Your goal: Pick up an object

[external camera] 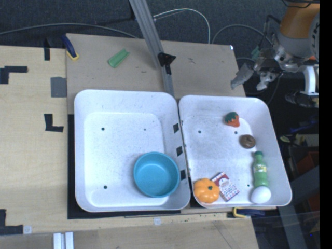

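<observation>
Camera view, looking down at a slant on two shallow white plastic bins set side by side on a wooden bench (31,139). Left bin (98,108): one round blue plastic bowl (156,174), upright, near the front-right corner, close to the wall shared w/ the right bin. Right bin (207,139): six small objs. Far side, a small red-orange strawberry-like toy w/ green top (232,119); just in front of it & slightly right, a brown round doughnut-like disc (247,141). Along the right wall, a small green bottle w/ pale label (260,169), lying lengthwise; at its near end, touching or nearly so, a white egg-shaped ball (261,195) in the front-right corner. Front wall: an orange pumpkin-shaped toy (207,191), w/ a flat red-and-white printed packet (226,186) just beside it on the right.

Two-finger gripper (254,79) on the grey arm w/ orange band (297,19) sits above the bench beyond the right bin's far-right corner, outside both bins & well apart from all objs. Fingers (240,79) look spread; nothing between them.

Bench top behind the bins: a green rectangular block (118,58), a grey metal pole (150,30) crossing at a slant, thin white cables (187,12).
</observation>
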Tool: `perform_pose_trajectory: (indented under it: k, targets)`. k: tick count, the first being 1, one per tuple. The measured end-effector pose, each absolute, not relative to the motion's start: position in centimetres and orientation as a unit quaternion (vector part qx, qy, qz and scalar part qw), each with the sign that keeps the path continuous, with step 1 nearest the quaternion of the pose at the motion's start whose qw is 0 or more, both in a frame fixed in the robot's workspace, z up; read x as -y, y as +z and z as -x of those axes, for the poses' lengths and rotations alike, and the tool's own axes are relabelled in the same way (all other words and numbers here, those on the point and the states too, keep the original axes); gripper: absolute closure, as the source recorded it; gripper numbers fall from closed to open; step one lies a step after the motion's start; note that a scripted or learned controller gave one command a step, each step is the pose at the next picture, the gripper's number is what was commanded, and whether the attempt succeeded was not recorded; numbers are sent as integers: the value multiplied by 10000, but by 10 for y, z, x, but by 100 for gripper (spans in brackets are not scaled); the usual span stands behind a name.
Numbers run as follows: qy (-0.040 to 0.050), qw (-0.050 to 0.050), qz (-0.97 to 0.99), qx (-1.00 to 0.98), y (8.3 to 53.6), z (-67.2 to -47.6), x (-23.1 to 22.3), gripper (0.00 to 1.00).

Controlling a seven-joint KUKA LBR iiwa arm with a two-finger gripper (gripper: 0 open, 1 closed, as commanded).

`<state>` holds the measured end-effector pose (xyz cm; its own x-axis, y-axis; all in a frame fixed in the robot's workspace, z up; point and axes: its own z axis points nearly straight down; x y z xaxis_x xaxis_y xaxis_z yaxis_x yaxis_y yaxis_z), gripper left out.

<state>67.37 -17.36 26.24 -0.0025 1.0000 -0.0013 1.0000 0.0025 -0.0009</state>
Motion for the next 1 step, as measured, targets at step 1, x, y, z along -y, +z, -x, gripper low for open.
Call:
perform_pose_trajectory:
  k: [1]
  targets:
    - [-12,1,-7063,-7079,262,-674,174,0]
